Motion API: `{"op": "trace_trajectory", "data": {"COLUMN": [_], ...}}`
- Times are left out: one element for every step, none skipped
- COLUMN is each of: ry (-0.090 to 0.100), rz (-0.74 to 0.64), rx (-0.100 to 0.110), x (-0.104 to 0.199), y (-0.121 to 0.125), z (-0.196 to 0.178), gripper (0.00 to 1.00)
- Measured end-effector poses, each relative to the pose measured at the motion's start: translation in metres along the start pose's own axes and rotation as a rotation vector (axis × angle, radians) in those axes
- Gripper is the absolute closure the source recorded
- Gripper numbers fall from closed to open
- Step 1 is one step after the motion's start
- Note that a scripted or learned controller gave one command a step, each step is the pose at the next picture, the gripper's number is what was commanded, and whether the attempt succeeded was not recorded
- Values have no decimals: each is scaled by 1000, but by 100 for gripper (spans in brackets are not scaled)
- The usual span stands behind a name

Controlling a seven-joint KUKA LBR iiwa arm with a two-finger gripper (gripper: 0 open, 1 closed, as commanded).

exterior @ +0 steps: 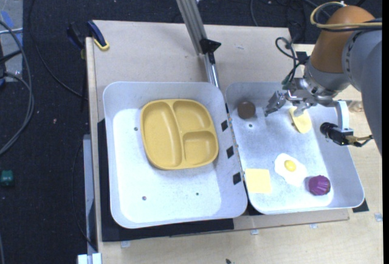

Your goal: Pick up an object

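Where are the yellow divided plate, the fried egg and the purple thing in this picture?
yellow divided plate point(159, 135): camera view, on its large left compartment.
fried egg point(290, 166): camera view, on the yolk.
purple thing point(317, 184): camera view, on the middle of its rounded top.

Pale yellow piece point(301, 121) partly behind wrist, perhaps a banana.

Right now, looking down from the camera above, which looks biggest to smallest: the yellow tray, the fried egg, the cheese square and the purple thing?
1. The yellow tray, by far the biggest.
2. The fried egg and the cheese square look about alike, too close to rank.
3. The purple thing, smallest.
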State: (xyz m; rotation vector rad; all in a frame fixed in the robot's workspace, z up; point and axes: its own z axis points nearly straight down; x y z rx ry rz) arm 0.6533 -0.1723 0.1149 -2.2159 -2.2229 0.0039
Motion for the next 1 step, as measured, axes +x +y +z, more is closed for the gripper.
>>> {"op": "trace_trajectory", "data": {"ry": [-2], "rz": [0], "rx": [-7], "x": [-1], "y": [2], "z": [-15], "gripper": [100]}}
